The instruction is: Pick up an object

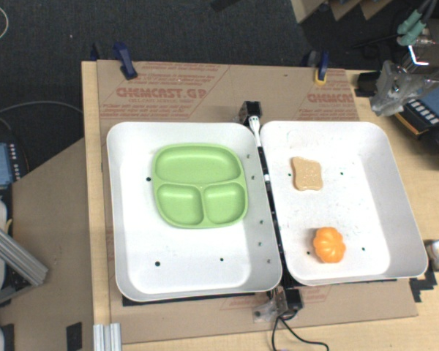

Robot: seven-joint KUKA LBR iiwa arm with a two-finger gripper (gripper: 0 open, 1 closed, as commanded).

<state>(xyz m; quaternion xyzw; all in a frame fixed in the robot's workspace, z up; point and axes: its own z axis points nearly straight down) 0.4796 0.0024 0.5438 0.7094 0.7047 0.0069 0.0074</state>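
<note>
1. At the far left edge, a metal rail (14,254) was cut off by the frame, and what it belonged to could not be made out
2. A brown board (95,196) with red lettering lay under both bins, held at its far edge by a blue clamp (124,61) on the left and a second clamp (321,69) further right
3. The left bin (132,254) held a green divided plate (200,185) with three compartments, lying flat towards the bin's far half
4. A black clip (250,111) sat at the far end of the seam where the two bins touched; cables (285,322) trailed off the near end, partly cut by the bottom edge
5. In the right bin (373,189), a tan bread-slice toy (306,174) lay flat near the left wall, and an orange pumpkin-like toy (328,245) sat nearer the camera, apart from it
6. The gripper (396,86) appeared as a grey metal mass beyond the right bin's far right corner, partly cut off by the frame; whether it was open or closed could not be told
7. Both toys lay well apart from the gripper, to its left and nearer the camera, with bare bin floor between
</note>
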